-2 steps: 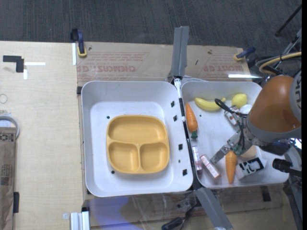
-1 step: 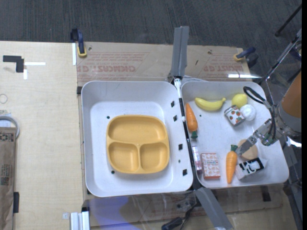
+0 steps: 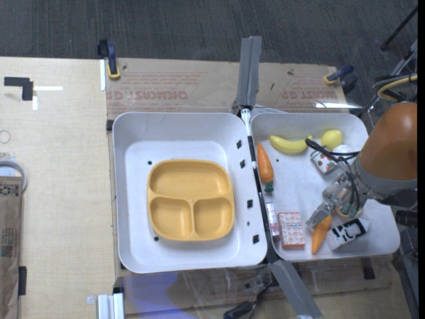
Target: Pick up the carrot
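Over the right bin (image 3: 375, 248) the jaws (image 3: 323, 212) sit at a small carrot's (image 3: 320, 233) top end; whether they grip it I cannot tell. Another carrot (image 3: 265, 165) lies by the divider. Cardboard (image 3: 199, 88) behind reads "CHEMCAT" reversed.

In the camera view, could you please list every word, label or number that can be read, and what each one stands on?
"CHEMCUT GR…", or close to it: red print, upside down and mirrored, on the cardboard sheet behind the bins; only partly legible.
Small pink box in the right bin: printing too small to read.
Black-and-white tag by the gripper: marks too blurred to read.
Brown bag at the left edge: print too blurred to read.
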Controlling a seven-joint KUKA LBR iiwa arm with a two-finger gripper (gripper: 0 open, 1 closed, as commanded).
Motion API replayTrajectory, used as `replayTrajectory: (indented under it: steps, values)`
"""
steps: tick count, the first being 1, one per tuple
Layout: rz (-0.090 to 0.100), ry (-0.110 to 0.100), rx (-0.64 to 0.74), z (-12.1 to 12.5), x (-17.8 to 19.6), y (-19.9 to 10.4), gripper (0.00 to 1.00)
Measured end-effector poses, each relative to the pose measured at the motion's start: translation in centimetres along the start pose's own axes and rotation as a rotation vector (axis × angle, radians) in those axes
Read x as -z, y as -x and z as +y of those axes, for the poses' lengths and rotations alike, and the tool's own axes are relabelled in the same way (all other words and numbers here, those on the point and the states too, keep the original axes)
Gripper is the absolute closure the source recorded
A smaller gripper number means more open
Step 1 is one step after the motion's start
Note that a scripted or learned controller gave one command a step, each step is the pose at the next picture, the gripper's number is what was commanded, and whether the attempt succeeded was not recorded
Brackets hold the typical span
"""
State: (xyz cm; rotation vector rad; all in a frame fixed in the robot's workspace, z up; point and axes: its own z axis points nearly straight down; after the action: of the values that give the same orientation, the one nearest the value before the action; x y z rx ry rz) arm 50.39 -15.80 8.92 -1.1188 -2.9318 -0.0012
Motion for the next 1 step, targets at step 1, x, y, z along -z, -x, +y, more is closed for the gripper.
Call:
replayTrajectory:
  steps: [1]
  values:
    - [0.002,0.001,-0.003,0.04,0.68,0.07,1.0]
